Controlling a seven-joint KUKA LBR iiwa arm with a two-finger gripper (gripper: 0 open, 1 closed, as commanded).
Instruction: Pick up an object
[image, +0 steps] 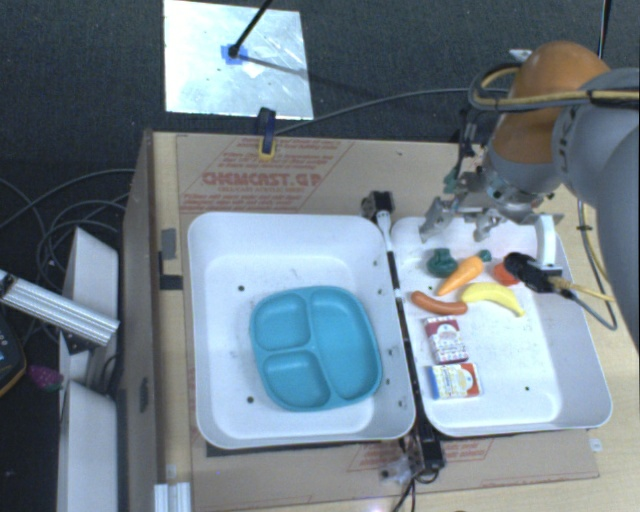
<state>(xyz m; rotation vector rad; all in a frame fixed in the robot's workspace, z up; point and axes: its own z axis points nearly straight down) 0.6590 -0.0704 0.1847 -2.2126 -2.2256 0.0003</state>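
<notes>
Grey arm (590, 130), entering from the right. Its gripper (458, 222) hangs over the far end of the right bin (540, 370) with fingers spread and nothing between them.

Risks, as judged:
- Crowding. The green piece (440, 263), carrot (459, 275), sausage (438, 302) and banana (492, 296) lie bunched together, some touching. A straight descent could close on two at once, or a finger could land on a neighbour and knock the target aside.
- Wall. The green piece and sausage sit near the bin's left wall, so a finger may strike the rim rather than slip alongside.
- Rounded shapes. The carrot and banana could roll or squirt out of a grasp that closes off-centre.

Containers:
1. Left bin (230, 260), white and shallow. Holds one blue divided plate (315, 347), lying flat towards the near end.
2. Right bin, white and shallow, touching the left bin along one side. Holds the candidate pieces:
   - banana, yellow, right of the cluster
   - carrot, orange, lying at a slant beside the green piece
   - sausage, red, nearest the left wall
   - far carton (447, 340), red and white, just below the sausage
   - near carton (454, 381), close beneath it
   - green piece, closest to the gripper
</notes>
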